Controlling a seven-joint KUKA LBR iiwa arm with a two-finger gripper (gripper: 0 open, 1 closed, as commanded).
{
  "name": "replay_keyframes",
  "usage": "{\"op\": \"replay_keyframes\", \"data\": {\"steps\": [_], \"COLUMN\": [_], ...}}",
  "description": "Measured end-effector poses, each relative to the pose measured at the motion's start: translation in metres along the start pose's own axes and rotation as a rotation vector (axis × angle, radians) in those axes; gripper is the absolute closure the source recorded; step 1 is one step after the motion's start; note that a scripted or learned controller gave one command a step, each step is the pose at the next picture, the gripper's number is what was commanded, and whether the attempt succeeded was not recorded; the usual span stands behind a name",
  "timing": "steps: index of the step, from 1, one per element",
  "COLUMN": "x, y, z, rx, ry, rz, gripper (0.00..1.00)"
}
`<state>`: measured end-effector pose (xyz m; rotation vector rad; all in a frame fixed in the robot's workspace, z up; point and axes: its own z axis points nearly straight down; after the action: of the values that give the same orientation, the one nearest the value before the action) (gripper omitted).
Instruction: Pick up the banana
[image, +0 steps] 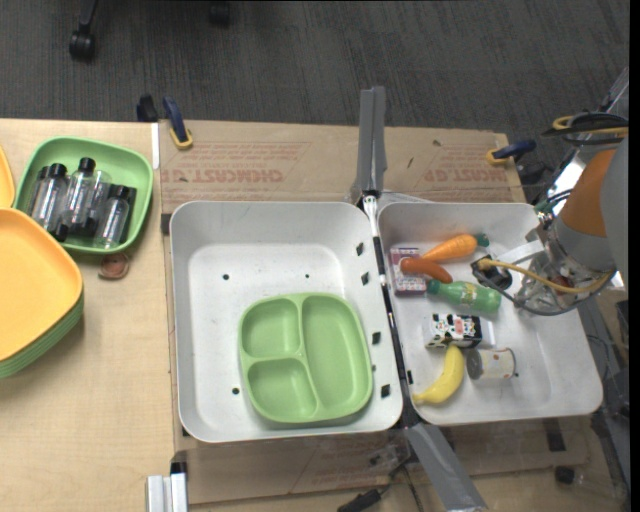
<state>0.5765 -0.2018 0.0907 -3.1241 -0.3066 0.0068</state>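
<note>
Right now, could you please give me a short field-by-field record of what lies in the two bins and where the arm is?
left bin: holds a green divided tray
right bin: holds all the small items
banana: near the front edge, left part of the right bin, lying free
carrot: towards the back
green bottle: lying on its side, middle
black-and-white carton: just behind the banana
arm: over the right bin's right side, away from the banana

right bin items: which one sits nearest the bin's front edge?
The banana, lying at the front-left corner of the right bin. The carrot and green bottle lie farther back; the cow-print carton sits just behind the banana.
</note>
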Motion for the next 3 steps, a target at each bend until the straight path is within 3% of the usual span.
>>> {"op": "replay_keyframes", "data": {"steps": [1, 2, 3], "x": [0.002, -0.006, -0.026], "y": [0.013, 0.018, 0.008], "z": [-0.033, -0.005, 0.0], "rx": [-0.002, 0.002, 0.0], "ry": [0.001, 0.001, 0.0], "rz": [-0.017, -0.007, -0.002], "gripper": [1.0, 1.0, 1.0]}}
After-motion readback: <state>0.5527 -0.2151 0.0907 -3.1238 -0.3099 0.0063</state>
